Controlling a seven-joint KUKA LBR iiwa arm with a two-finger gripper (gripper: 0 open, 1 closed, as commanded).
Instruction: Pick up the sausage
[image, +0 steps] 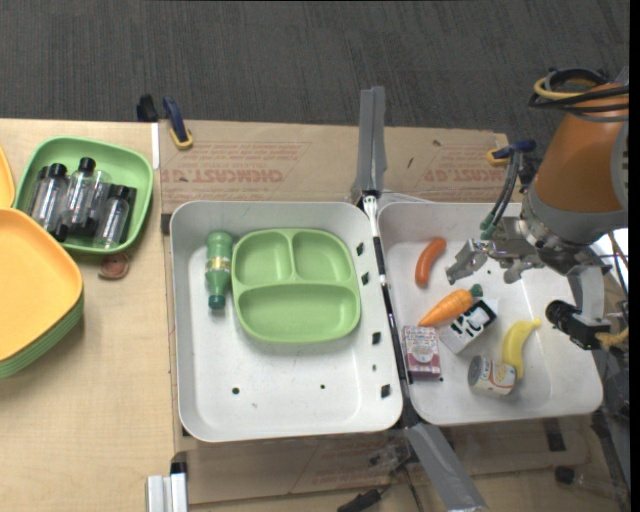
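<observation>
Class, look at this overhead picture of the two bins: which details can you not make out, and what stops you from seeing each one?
- Gripper: its fingers blur together above the right bin, so open or shut is unclear.
- Small carton: its label print is too small to read.
- Bottles in the green tray: labels too small to read.
- Yellow plates: cut off by the left edge.
- Sausage: lies in full view.

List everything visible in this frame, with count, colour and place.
sausage: 1, red-orange, right bin, upper left
carrot: 1, orange, right bin, centre
black-and-white carton: 1, beside carrot
banana: 1, yellow, right bin
can: 1, white, below banana
pink packet: 1, right bin's left edge
divided plate: 1, green, left bin
green bottle: 1, left of plate
dark vials: several, green tray, bench left
yellow plates: stack, far left
end effector: 1, grey, above right bin
</observation>
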